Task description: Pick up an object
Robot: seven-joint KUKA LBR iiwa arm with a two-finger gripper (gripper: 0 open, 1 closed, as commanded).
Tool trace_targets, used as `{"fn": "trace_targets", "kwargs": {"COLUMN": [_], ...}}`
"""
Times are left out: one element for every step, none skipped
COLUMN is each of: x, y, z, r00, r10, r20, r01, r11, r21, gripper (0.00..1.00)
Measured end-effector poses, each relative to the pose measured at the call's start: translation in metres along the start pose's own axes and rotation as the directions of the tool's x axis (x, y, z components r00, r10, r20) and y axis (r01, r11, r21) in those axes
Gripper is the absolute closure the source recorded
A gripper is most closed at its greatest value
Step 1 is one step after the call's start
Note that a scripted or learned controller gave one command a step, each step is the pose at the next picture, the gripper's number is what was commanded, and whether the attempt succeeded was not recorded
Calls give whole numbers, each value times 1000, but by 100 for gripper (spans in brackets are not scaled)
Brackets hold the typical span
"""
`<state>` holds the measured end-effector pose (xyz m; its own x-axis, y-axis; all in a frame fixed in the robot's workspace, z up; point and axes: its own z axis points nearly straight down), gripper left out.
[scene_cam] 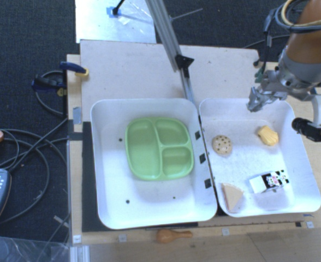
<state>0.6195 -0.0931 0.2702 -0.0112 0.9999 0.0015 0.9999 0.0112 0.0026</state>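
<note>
A: White plastic, both bins. The left bin (108, 201) holds one green divided tray (159, 148), lying flat near its middle.

B: And the right bin (308, 184)?

A: Four small things, well apart: a speckled cookie (222, 144) near the left wall, a yellow piece (267, 136) toward the far right, a tan wedge (232, 196) by the near-left corner, and a black-and-white carton (268, 181) near the front.

B: Where is the claw (255, 103)?

A: Over the right bin's far rim, above bare floor, apart from every item. It grips nothing I can see; whether it is spread or closed, I cannot tell.

B: Room to move?

A: Open floor lies between the cookie and the carton. On the worktop (128, 70), a brown object (173, 235) lies past the bins' front edge.
</note>
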Motion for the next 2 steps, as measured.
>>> {"fn": "trace_targets", "kwargs": {"x": [58, 112], "y": [21, 32], "z": [8, 25], "r00": [1000, 1000], "r10": [-1, 1], "r20": [0, 0], "r01": [1, -1], "r11": [1000, 1000], "r21": [0, 1], "gripper": [100, 100]}}
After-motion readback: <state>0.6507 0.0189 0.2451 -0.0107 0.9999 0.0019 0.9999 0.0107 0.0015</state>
